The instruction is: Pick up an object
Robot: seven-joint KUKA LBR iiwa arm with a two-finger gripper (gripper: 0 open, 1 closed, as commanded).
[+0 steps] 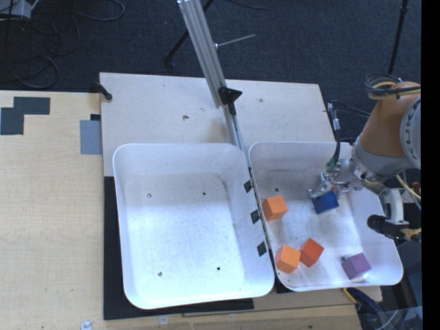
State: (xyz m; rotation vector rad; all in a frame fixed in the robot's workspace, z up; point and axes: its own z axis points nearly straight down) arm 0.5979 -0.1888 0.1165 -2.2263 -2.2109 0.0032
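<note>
My gripper (328, 192) hangs over the upper right part of the right bin (289, 158). It reaches in from the grey arm with its orange band (385, 126). A blue cube (325, 203) sits tilted between the fingertips, and the gripper is shut on it. On the bin floor lie an orange cube (275, 207) near the left wall, a second orange cube (287, 258) touching a red-orange cube (311, 251) at the front, and a purple cube (355, 265) in the front right corner.
The left bin (137, 158) stands beside the right one, sharing a divider with black clips (255, 216). A slanted aluminium bar (206, 53) rises behind the bins. Cables and a black fitting (388, 225) sit at the right bin's outer edge.
</note>
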